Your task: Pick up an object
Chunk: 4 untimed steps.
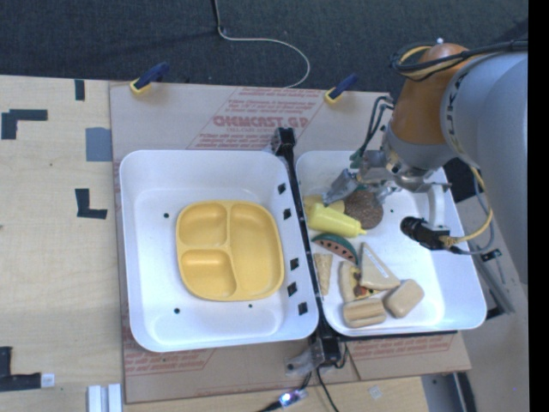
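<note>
While the arm (pixel 467 93) reaches in from three o'clock, you are looking at the approach step of the pick: nothing has been lifted yet. Start with the biggest things. The left bin (pixel 137 230) carries a yellow divided plate (pixel 230 250) at its centre. The right bin (pixel 446 290) holds the candidates, all crowded toward its nine o'clock wall. The gripper (pixel 353 181) hangs low at the bin's eleven o'clock, just beside a brown round piece (pixel 367 207) and a yellow corn-like toy (pixel 333 221); whether its pincer is released or clenched you cannot tell from this angle, and nothing is visibly held.

Smaller items lie toward six o'clock: a watermelon slice (pixel 336 246), a sandwich wedge (pixel 375 271), and two bread-coloured pieces (pixel 384 305).

Your next move, as a judgement, calls for a clean descent over one item, since the corn and brown piece touch and could be nudged aside together.

Red print on the cardboard sheet (pixel 249 123) under the bins seems to read "CHEMCAST", upside down; the rest is illegible.
</note>
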Tool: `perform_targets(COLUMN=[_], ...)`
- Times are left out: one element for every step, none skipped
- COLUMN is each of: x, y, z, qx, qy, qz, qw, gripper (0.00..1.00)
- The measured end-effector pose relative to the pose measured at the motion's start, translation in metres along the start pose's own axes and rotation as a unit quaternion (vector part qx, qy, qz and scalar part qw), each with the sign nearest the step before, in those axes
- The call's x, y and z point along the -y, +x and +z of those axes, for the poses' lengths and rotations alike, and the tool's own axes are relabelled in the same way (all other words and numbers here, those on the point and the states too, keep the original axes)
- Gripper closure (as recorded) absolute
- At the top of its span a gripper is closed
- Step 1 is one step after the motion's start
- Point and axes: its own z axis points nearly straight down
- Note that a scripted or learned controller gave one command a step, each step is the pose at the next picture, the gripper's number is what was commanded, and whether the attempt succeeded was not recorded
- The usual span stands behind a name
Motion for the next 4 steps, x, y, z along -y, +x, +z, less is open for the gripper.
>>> perform_targets(x=[-0.002, -0.013, -0.007, -0.009], y=[-0.001, 0.003, -0.001, -0.003], z=[0.039, 0.052, 0.049, 0.007], qx=[-0.001, -0.002, 0.002, 0.0], qy=[-0.012, -0.02, -0.01, -0.004], qz=[-0.001, 0.0, -0.001, 0.0], qw=[0.9999, 0.9998, 0.9999, 1.0], gripper=[0.0, 0.0, 1.0, 1.0])
